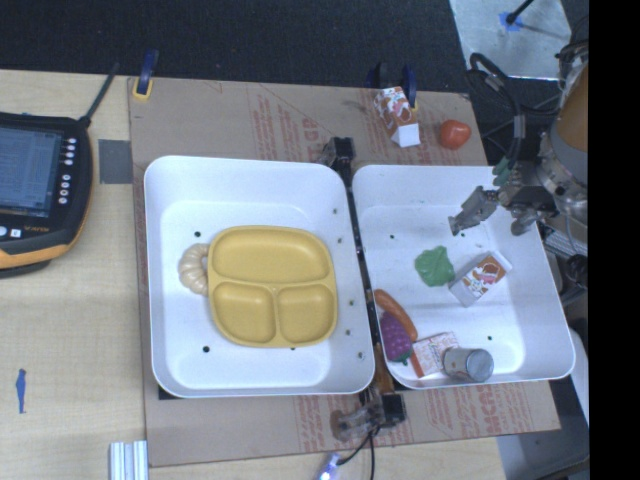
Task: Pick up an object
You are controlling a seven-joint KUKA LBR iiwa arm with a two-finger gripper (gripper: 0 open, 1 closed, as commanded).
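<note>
Two jaws (497, 211) spread wide, holding nothing, above right bin (530, 363), near green object (434, 266).

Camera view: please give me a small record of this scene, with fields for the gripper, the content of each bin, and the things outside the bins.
gripper: open, above the right bin, holding nothing
right bin: green toy, small carton, purple grapes, metal can
left bin: yellow divided plate, beige item at its left edge
outside bins: red ball, small box, tablet
</note>
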